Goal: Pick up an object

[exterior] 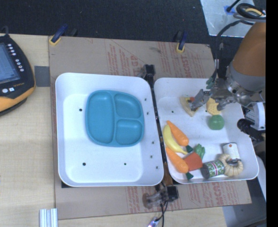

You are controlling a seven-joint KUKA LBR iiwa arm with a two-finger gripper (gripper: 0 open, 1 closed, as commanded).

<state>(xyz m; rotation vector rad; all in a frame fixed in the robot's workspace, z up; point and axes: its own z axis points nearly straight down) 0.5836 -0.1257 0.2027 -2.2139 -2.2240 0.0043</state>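
Observation:
The right bin holds several toy items. A pale cheese wedge and a small yellow piece lie at the bin's far side, with a green ball just in front of them. My gripper hangs over the wedge and the yellow piece with its fingers spread; nothing shows between them. Nearer the front lie two orange carrots, a yellow banana, a red block, a small can, a beige ring and a white box.
The left bin holds a blue divided plate. A control pendant rests on the bench at far left. Clamps sit between the bins at the back and front. The arm's orange band looms over the right bin's far corner.

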